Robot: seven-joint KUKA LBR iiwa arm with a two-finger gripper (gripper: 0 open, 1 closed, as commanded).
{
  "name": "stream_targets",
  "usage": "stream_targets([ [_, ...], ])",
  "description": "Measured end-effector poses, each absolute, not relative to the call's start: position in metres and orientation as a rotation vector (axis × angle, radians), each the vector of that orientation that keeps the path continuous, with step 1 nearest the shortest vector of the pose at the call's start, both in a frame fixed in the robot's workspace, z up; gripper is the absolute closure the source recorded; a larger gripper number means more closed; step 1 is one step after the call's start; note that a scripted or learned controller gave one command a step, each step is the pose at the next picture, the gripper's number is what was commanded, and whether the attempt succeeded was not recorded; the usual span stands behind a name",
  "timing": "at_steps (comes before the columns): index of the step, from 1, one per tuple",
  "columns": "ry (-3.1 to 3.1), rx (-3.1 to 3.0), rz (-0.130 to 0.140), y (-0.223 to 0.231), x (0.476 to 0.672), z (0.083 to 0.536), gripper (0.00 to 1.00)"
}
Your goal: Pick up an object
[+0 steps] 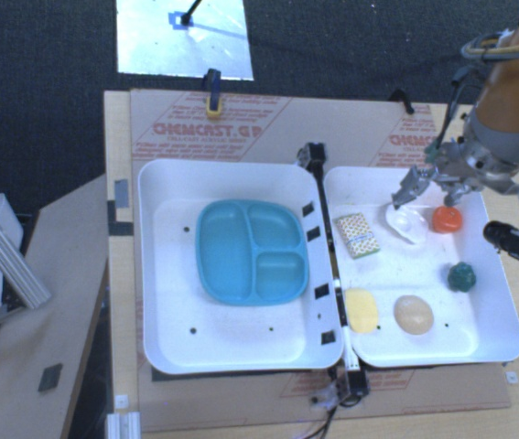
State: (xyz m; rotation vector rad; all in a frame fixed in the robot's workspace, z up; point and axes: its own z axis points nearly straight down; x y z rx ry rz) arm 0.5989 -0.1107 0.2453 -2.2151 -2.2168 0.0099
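From above we see the gripper (428, 187) low in the right bin (479, 341), over a clear plastic piece (406, 224) beside an orange ball (447, 219); we cannot tell its state. A blue divided tray (250, 251) fills the left bin (163, 245).

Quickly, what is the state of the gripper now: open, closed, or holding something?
Gripper: open, holding nothing, above the clear white object in the right bin.

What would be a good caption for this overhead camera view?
Robot hand poised above a clear object and an orange ball in the right bin; blue tray in the left.
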Motion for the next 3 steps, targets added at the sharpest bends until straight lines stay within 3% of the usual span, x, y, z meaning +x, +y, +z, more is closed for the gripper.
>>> stream_targets([
  [1,-2.225,-2.219,-0.001,-0.110,0.601,0.252,0.00],
  [3,-2.221,-2.217,0.003,-0.093,0.599,0.135,0.00],
])
